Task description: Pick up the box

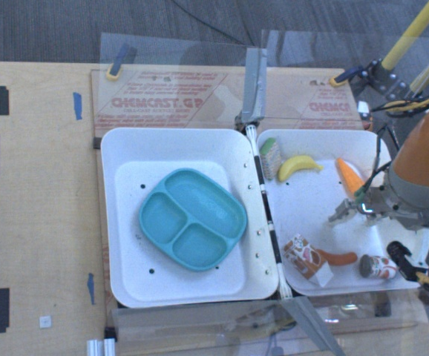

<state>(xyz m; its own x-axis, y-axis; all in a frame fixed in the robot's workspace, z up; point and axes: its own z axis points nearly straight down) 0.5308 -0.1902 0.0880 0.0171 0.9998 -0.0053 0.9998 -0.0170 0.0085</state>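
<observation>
— What's on the bench (36, 221) from where you stand?

— Pale plywood, with two shallow white bins side by side. The left bin (125, 273) has a speckled, matte floor, and a turquoise plastic tray (192, 218) lies in it at an angle, rounded at the corners and split into three compartments.

— And the right bin (311, 191)?

— Busier. At its far left corner a small greenish packet (271, 156) stands against the wall, with a glossy yellow banana (298, 166) just beside it. An orange carrot (349, 175), tapered, lies near the far right. Along the near edge there's a small can (378, 266), lying on its side.

— Where's the box?

— Near the front left of the right bin. The box (306, 259) is a small carton, printed red-brown and white, lying tilted, and a reddish sausage (336, 258) rests right against its right side.

— Is the arm on it?

— No. The end effector (346, 212) hangs over the middle right of that bin, well apart from the box, below the carrot. Its metal fingers (338, 215) are spread apart, with nothing between them. Behind it, the grey wrist and the orange band (426, 150) come in from the right.
</observation>
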